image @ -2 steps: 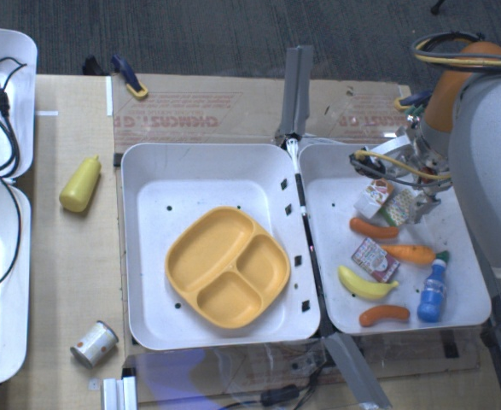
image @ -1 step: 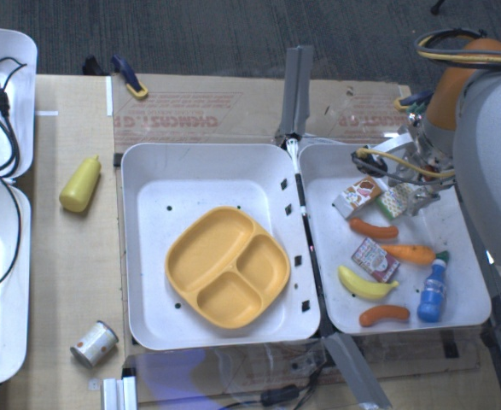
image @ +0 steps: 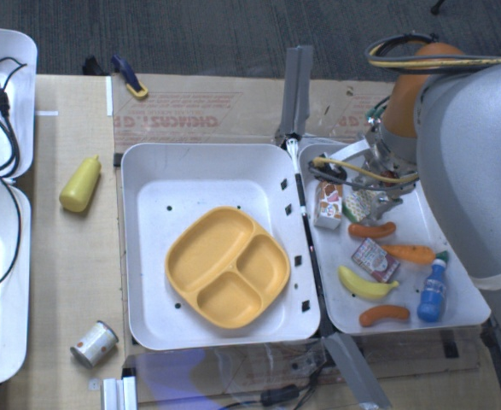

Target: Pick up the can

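The can point(image: 94, 343) is small and silver with a red mark on its label. It lies on its side on the wooden bench, outside the bins, just off the left bin's front left corner. My gripper point(image: 366, 196) hangs low over the back of the right bin point(image: 463, 301), far to the right of the can, with cables draped around the wrist. Nothing from the bench is seen in it.
A yellow divided plate point(image: 227, 266) lies in the left bin point(image: 148, 229). The right bin holds a small carton point(image: 329, 205), two sausages point(image: 372, 229), a carrot point(image: 410, 253), a banana point(image: 366, 284), a red packet point(image: 375, 260) and a blue bottle point(image: 433, 290). A yellow squeeze bottle point(image: 80, 184) lies on the bench at left.
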{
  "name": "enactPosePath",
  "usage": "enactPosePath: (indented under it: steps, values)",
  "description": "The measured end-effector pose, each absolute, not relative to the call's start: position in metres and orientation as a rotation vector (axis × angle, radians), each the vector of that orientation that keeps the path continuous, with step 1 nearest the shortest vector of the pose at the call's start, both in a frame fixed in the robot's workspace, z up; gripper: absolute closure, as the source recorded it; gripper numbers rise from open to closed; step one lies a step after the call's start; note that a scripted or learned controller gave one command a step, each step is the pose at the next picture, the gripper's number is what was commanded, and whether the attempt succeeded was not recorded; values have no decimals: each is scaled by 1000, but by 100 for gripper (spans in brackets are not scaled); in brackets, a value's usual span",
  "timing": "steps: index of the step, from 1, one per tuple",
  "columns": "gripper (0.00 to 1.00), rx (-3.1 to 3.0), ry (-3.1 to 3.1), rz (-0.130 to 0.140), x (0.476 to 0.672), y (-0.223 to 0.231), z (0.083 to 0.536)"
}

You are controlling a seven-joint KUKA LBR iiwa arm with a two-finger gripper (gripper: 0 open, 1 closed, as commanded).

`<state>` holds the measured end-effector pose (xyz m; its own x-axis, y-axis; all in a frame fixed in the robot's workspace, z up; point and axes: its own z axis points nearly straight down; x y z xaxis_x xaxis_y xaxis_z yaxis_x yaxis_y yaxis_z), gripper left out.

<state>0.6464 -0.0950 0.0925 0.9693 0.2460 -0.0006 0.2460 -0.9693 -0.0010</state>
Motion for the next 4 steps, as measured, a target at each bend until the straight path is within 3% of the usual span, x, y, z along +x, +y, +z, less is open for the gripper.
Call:
enactPosePath:
  steps: [1,2,3,4]
  values:
    - [100,-3088,-572,5,601,-76,191]
    - [100,-3100,-509,5,636,11,251]
    - [100,-3121,-365,5,594,97,273]
    - [100,-3112,-443,9,627,62,206]
